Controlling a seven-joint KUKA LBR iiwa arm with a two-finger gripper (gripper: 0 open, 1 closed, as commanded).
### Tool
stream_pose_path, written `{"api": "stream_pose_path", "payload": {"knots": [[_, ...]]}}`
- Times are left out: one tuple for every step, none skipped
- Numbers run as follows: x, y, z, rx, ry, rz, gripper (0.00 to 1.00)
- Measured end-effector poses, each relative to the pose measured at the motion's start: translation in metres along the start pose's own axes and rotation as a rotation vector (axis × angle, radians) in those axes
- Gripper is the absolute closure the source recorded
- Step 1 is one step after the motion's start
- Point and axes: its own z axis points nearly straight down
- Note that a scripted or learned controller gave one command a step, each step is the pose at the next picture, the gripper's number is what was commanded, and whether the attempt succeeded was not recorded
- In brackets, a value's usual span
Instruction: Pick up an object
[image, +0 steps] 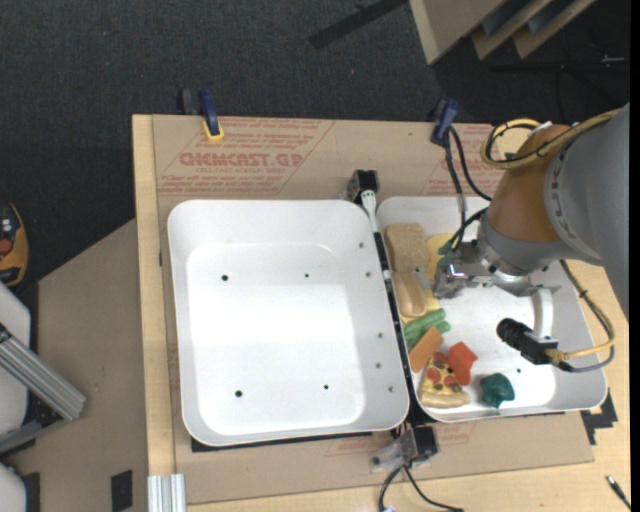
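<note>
The right white bin (570, 395) holds several toy foods. A tan bread slice (405, 243) and a yellow piece (438, 248) lie at its back left. A long tan bun (413, 294) lies along the left wall, with a green piece (426, 324) and an orange carrot (424, 347) below it. Toward the front sit a red piece (461, 357), a pizza slice (443, 387) and a teal lump (497, 388). My gripper (447, 277) reaches down in the bin's left half, just right of the bun and below the yellow piece. The wrist hides its tips.
The left white bin (195, 235) adjoins the right one along a dark divider (392, 300). A black fitting (522, 340) with a yellow cable hangs over the right bin's middle. Blue clamps (209, 108) hold the cardboard base at the back.
</note>
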Motion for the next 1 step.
{"api": "stream_pose_path", "payload": {"knots": [[0.0050, -0.0462, 0.0005, 0.013, 0.002, 0.008, 1.00]]}}
